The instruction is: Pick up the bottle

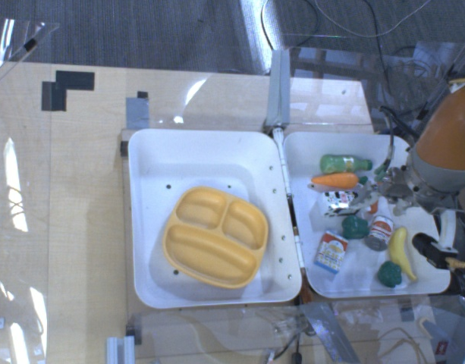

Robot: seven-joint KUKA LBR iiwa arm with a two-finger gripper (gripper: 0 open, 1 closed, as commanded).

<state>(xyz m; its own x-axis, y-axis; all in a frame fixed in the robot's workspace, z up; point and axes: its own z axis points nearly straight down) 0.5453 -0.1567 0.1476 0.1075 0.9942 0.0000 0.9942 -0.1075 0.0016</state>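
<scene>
The green bottle lies on its side at the far edge of the right bin, just beyond the carrot and close to it. It looks like light, stiff plastic, smooth and round, so likely to roll or slip; a grasp across the middle of its body seems safest. It is translucent green with a pale label. The gripper hangs nearby over the can; whether it is open or closed I cannot tell

Yellow tray left; carrot, banana right.
</scene>
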